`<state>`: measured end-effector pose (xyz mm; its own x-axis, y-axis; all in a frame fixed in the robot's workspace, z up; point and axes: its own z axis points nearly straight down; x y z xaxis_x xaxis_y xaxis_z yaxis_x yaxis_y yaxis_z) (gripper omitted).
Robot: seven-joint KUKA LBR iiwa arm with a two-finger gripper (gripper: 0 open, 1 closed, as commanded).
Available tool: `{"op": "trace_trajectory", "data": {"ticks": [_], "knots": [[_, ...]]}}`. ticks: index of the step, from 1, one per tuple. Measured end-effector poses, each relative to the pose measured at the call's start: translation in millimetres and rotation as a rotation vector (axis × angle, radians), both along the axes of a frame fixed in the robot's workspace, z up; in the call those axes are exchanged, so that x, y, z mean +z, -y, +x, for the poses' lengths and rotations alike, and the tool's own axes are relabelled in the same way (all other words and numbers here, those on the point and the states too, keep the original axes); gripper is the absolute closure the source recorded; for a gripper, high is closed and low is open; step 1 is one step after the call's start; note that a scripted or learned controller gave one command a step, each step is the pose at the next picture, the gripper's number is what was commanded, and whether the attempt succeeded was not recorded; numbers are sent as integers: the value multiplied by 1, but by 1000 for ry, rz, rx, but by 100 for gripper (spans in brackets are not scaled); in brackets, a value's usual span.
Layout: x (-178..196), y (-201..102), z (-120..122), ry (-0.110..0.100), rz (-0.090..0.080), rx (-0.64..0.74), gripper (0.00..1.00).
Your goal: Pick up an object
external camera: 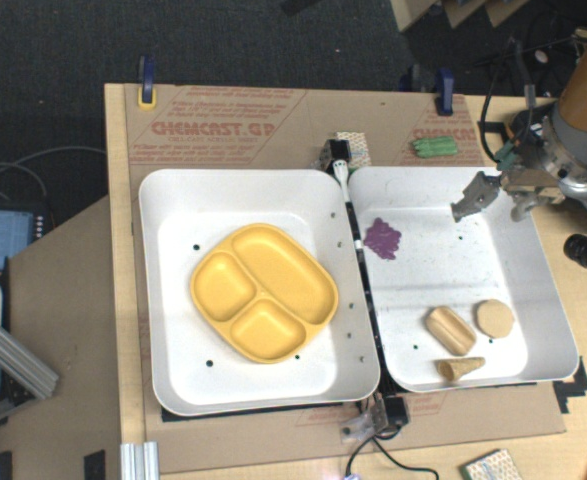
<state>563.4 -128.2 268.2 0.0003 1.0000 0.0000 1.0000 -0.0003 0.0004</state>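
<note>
on the worktop (123,268), the left bin (163,208) holds a yellow divided plate (263,290), lying flat near its middle and untouched. just past the seam where the two bins meet, inside the right bin (533,268), a purple grape cluster (382,238) lies against the left wall. further right and toward the near edge of that bin sit three tan pieces close together: a bread roll (450,329), a small cone (460,368) just below it, and a round cookie (493,318) just beside the roll on its right. beyond the right bin's far rim, a green item (434,147) rests on the cardboard.

the gripper (493,196) hangs over the far right corner of the right bin, well apart from the tan pieces and from the grapes. its fingers (469,200) look spread, with nothing between them.

judged from this, the pick is not yet done: every object lies where it rests, none lifted. what is left appears to be the whole of it: choosing a target, descending, closing and raising.
</note>
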Motion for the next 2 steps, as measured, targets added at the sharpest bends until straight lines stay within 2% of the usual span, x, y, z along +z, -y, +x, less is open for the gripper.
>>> {"op": "trace_trajectory", "data": {"ticks": [1, 2], "knots": [[0, 94, -46, -2, -2, -9, 0], [11, 88, -42, 3, -2, 1, 100]]}}
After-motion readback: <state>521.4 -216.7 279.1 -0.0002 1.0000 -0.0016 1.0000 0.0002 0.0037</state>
